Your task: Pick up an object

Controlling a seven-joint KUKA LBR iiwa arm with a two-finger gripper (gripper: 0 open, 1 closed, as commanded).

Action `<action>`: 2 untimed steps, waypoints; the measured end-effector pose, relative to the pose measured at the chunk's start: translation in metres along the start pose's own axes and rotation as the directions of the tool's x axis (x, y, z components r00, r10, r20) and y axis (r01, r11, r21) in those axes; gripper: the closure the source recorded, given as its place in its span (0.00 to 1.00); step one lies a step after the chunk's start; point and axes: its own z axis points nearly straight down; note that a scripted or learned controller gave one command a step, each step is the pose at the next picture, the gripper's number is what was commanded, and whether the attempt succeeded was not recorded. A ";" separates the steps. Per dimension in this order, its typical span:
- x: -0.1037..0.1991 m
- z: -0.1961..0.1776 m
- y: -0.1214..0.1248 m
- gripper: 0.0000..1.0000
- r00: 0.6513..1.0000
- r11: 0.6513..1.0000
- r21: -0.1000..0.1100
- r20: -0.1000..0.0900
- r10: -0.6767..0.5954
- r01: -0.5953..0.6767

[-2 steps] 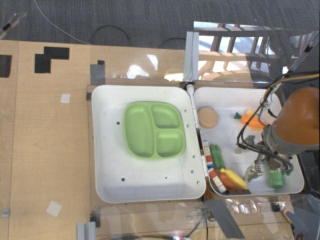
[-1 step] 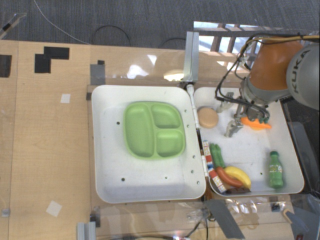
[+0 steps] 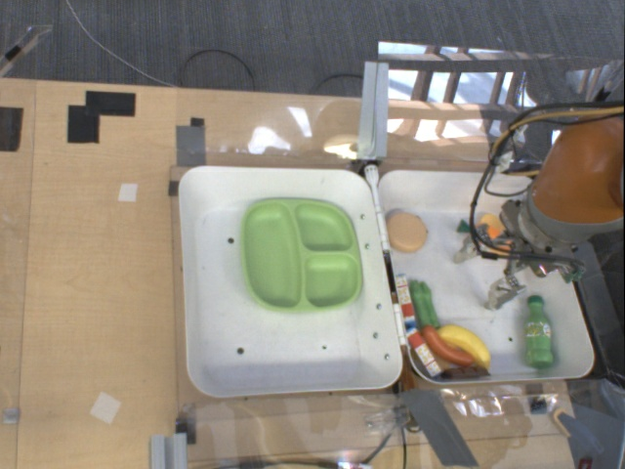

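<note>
Hovering over the right bin (image 3: 459,198), the gripper (image 3: 501,295) hangs with fingers spread and nothing between them, just left of the green bottle (image 3: 537,332); a banana (image 3: 463,341) lies near the front wall beside a red item (image 3: 444,351) and a green vegetable (image 3: 424,303); a tan disc (image 3: 407,231) sits farther back; the left bin (image 3: 210,262) holds a green tray (image 3: 299,254).

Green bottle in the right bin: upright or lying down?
Lying down: the green bottle rests flat on the right bin floor, cap toward the far side.

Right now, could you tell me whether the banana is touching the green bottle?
Apart. The camera view shows bare white bin floor between the banana and the green bottle.
</note>
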 end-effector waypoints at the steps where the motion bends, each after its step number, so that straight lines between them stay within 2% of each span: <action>1: -0.060 0.002 0.009 0.00 0.997 0.997 -0.003 0.004 0.072 -0.072; 2: -0.062 0.001 -0.027 0.00 0.999 0.999 0.001 0.004 -0.034 0.034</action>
